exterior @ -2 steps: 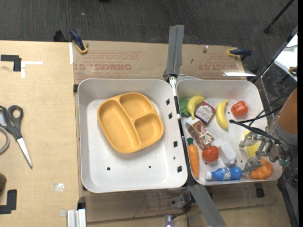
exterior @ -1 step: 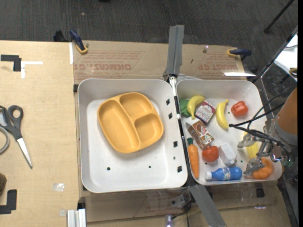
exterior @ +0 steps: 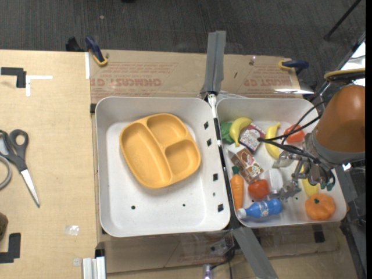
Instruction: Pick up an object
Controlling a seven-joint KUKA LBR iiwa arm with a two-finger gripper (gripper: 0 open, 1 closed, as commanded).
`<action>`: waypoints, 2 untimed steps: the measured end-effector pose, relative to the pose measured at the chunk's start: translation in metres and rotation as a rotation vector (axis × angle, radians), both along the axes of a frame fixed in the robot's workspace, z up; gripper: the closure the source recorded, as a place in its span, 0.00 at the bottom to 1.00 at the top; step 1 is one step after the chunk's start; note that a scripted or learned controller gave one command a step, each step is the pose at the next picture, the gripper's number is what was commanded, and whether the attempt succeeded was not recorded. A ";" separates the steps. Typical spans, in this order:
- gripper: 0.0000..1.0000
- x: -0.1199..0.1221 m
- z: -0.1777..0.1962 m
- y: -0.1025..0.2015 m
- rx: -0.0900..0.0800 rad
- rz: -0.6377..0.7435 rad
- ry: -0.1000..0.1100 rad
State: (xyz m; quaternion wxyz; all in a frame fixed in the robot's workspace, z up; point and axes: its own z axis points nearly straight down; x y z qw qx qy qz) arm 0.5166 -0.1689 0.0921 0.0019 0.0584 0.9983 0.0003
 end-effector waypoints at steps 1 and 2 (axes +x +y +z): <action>0.00 0.046 0.001 0.064 -0.002 -0.036 0.000; 0.00 0.030 0.000 0.073 -0.001 -0.047 0.002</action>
